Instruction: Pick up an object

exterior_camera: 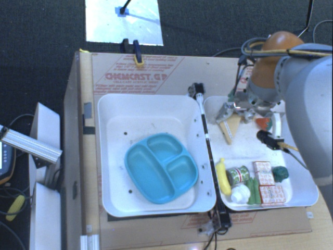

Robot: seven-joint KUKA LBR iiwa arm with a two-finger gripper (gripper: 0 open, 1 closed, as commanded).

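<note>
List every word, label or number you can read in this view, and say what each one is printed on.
"CHEMCAST GP": large red letters on the brown sheet under the bins, behind the left bin.
Smaller red print around it: too blurred to read.
Red-and-white boxes in the right bin: patterned, print too small to read.
Can label: unreadable.

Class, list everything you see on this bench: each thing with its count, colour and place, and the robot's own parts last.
Bins: two, white, side by side.
Divided plate: one, blue, left bin.
Banana: one, yellow, right bin, left wall.
Can: one, green-labelled, beside the banana.
Cartons: three, red and white, right bin, front.
Wedge: one, tan, right bin, rear.
Arm: one, grey with orange band, from the right.
Gripper: one, metal, over the wedge.
</note>
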